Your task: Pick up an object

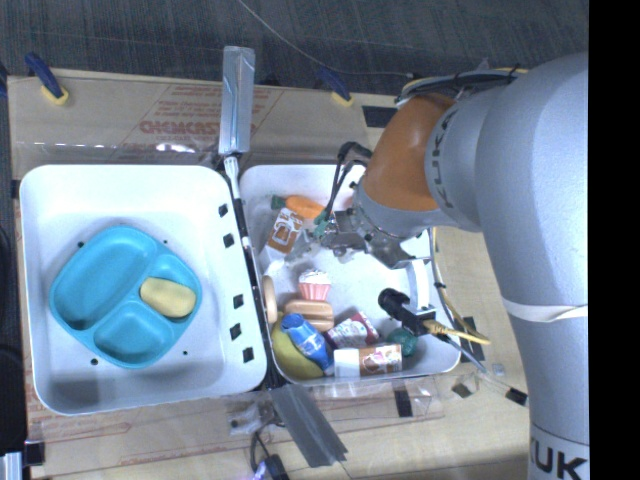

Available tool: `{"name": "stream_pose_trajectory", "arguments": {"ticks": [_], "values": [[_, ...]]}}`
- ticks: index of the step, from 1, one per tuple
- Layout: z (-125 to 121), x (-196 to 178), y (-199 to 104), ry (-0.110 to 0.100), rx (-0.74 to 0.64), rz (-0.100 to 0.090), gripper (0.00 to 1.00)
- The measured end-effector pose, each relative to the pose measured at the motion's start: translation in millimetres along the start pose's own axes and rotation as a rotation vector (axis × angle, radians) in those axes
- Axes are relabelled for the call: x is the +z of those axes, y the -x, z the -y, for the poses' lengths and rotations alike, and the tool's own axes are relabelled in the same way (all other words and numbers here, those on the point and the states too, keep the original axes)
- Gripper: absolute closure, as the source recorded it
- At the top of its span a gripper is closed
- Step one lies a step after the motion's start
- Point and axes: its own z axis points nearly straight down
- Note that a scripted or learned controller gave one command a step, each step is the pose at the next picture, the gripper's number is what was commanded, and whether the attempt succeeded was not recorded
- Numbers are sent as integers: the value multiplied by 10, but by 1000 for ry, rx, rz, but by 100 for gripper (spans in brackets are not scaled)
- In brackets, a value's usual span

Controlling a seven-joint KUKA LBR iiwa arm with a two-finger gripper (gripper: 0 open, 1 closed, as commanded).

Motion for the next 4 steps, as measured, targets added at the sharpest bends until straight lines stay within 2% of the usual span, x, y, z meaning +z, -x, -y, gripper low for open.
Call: {"name": "stream_pose_trajectory", "arguments": {"ticks": [1, 2, 3, 4], "values": [[879, 396, -3, 0, -128, 1, 0], [871, 303, -8, -1, -134, 0, 100], [782, -599, -421, 2, -591, 3, 100], [295, -768, -1278, 0, -593, 0, 100]]}}
